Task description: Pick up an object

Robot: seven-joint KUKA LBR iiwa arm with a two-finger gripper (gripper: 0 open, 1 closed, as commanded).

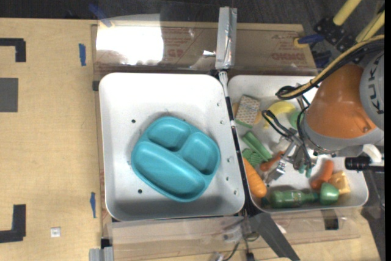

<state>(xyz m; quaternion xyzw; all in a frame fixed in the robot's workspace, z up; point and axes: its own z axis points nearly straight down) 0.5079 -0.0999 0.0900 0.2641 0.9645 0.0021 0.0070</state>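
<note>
Nearest the lens, low in the frame, sits the green bottle (292, 196) lying flat along the bottom wall of the right-hand bin (360, 197), with a green ball-like piece (329, 193) just beside its right end. From my seat the gripper (292, 159) hangs over the middle of that bin, among the clutter; I cannot tell its state, nor see anything caught in it.

Candidates to pick are crowded together: an orange carrot (256, 180) at the bin's left wall, green pods (255, 147) above it, a speckled tan block (247, 110) in the upper left corner of that bin, and a yellow rounded piece (282, 110) beside it.

My worry is the crowding. Most pieces look smooth, rounded and glossy, so I judge one could squirt sideways under a pinch, or two neighbours might get nudged together. Loose cables draped near the wrist could also snag.

Left of centre, the other bin (116, 95) holds a teal divided tray (177, 158), glossy plastic with soft, curved compartments.
</note>
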